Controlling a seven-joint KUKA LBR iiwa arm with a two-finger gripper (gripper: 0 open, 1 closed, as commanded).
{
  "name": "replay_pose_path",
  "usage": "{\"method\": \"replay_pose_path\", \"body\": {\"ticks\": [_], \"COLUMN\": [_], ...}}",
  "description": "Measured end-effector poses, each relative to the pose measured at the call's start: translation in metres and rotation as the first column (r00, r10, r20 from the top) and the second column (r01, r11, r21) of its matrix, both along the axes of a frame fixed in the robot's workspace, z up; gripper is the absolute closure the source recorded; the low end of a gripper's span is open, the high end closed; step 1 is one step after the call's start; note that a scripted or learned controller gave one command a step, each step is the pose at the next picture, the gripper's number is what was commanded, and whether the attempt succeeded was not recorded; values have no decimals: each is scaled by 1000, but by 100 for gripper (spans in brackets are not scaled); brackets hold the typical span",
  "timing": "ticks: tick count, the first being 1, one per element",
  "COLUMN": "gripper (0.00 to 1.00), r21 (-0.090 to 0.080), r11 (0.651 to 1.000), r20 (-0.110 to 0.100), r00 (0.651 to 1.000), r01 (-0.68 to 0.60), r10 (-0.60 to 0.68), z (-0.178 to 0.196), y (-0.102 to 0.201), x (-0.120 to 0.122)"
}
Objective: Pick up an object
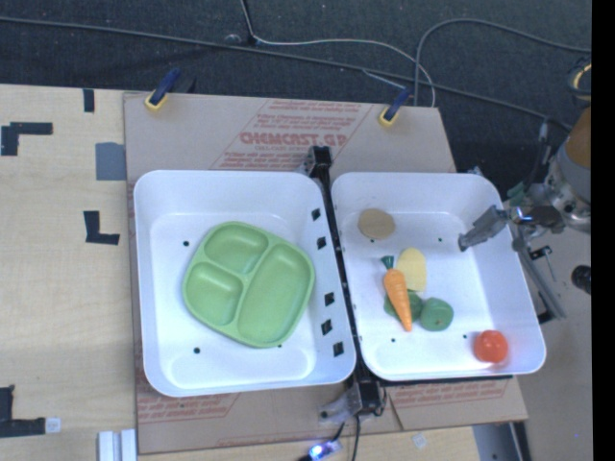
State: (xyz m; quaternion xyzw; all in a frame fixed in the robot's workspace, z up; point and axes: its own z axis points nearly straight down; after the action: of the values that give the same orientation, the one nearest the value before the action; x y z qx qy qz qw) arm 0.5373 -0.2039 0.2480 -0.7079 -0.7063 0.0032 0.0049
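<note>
Tomato (490,346): nearest the camera, in the front right corner of the right bin (437,367), well apart from my fingers.
Carrot (398,299): mid-bin, lying across a green piece (434,313), touching the pale yellow piece (413,268).
Green plate (250,282): alone in the left bin (163,200).
Brown disc (377,224): toward the far wall of the right bin.
My gripper (478,230): over the right bin's right rim, nothing in it; whether it is spread or pressed together I cannot tell.
Progress: nothing lifted yet. I judge choosing, descending, gripping and raising all remain.
</note>
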Motion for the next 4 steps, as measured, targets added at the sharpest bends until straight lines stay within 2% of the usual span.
{"method": "replay_pose_path", "body": {"ticks": [1,3,4], "gripper": [0,0,0], "r21": [-2,-2,-2], "r11": [1000,1000,1000], "r20": [10,6,6], "r00": [1000,1000,1000], "r01": [-3,-3,-4], "r10": [3,3,4], "z": [5,-95,-140], "y": [0,-18,-13], "x": [2,-3,-7]}}
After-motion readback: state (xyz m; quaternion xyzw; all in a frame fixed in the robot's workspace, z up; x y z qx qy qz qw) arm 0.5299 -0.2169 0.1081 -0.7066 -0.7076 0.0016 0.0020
